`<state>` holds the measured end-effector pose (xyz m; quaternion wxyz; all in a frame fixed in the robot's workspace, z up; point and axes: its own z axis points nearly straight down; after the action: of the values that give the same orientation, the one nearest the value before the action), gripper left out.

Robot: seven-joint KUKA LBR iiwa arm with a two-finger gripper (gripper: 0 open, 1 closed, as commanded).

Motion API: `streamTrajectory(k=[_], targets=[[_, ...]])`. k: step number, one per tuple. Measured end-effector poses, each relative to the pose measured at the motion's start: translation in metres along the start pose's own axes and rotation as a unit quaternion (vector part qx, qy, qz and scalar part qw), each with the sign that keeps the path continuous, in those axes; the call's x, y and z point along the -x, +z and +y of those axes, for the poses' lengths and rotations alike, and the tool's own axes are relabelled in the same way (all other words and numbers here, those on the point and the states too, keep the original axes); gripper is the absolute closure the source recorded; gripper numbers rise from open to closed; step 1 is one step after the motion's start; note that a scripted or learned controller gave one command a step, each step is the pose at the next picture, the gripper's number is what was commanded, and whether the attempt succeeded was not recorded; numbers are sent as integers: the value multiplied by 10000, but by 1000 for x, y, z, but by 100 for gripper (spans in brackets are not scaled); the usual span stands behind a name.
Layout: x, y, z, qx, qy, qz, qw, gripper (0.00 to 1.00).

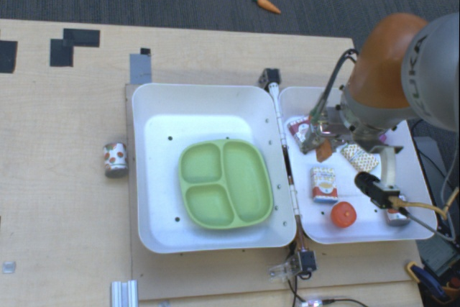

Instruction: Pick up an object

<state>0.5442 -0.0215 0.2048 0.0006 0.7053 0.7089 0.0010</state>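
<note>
My gripper (317, 134) is low over the far left part of the right bin (410, 154). It hangs right above a brown object (325, 150) and a red and white wrapper (297, 129). Whether it touches either one is hidden by the wrist. A small white and orange carton (324, 183) lies just in front of it. Nearer the bin's front edge sits a red tomato (343, 215). A white patterned piece (357, 157) lies under the arm to the gripper's right.
The left bin (154, 154) holds a green divided plate (226, 183). A small can (115, 158) stands on the bench left of the bins. An orange carrot (268, 5) lies on the dark floor beyond the bench.
</note>
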Motion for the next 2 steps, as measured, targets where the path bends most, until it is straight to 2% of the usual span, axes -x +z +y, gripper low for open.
streamTrajectory(k=[1,2], targets=[[-20,-19,-57,-1,0,1,10000,100],[-21,-29,-56,13,-17,4,10000,100]])
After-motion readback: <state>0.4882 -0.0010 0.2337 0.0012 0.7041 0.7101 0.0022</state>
